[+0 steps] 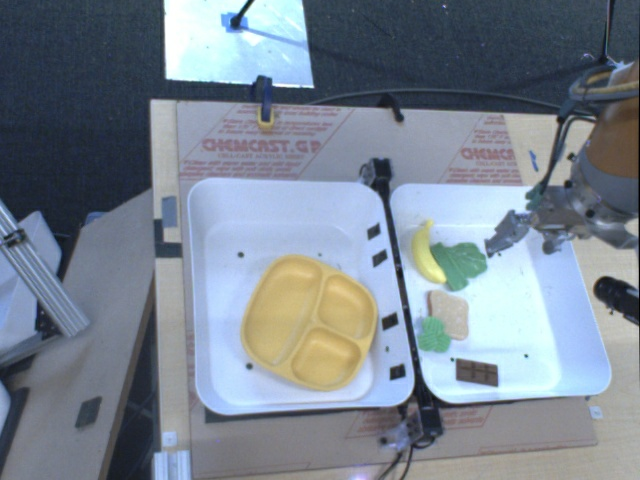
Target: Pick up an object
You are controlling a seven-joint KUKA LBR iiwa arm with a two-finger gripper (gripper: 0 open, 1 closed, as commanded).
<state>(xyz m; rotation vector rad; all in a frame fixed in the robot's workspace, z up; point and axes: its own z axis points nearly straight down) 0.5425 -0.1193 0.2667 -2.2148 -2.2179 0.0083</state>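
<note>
The right bin (pixel 570 308) holds a yellow banana (pixel 428 252), a green leafy piece (pixel 461 264) touching it, a tan bread slice (pixel 450 314), a small green piece (pixel 435 336) and a brown chocolate bar (pixel 477 372). My gripper (pixel 522 242) hangs over the upper part of this bin, just right of the leafy piece. It is open, and nothing sits between its fingers. One fingertip (pixel 497 244) points toward the leafy piece.
A yellow divided plate (pixel 310 320) lies in the left bin (pixel 215 268). A black divider with clips (pixel 395 298) runs between the bins. The arm (pixel 610 158) comes in from the right. An aluminium bar (pixel 40 278) sits far left.
</note>
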